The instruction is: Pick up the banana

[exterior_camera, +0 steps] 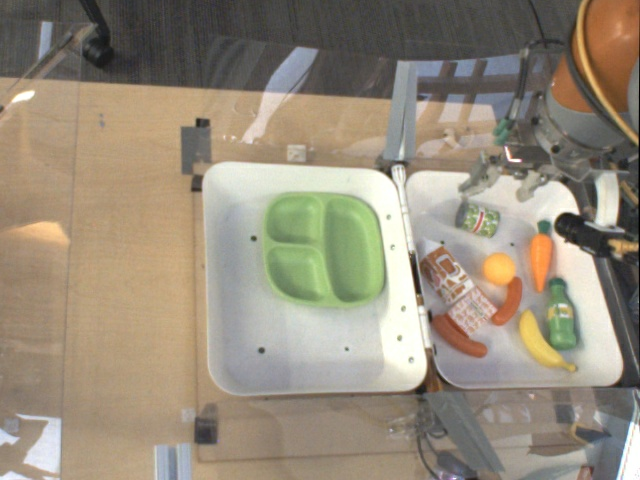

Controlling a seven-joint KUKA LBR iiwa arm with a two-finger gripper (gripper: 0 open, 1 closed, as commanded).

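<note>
Well below the gripper [507, 176], whose fingers are spread wide and hold nothing, the banana [543, 343] lies just beside a green bottle [560, 314], probably light, smooth plastic, best pinched across its curved middle.

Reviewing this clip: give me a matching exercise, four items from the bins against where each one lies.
Things:
1. banana
2. green plate
3. carrot
4. can

Places:
A. middle of the left bin
B. near corner of the right bin, beside the green bottle
C. far part of the right bin, just below the gripper
D. right of the orange

Pairs: 1-B, 2-A, 3-D, 4-C
</note>
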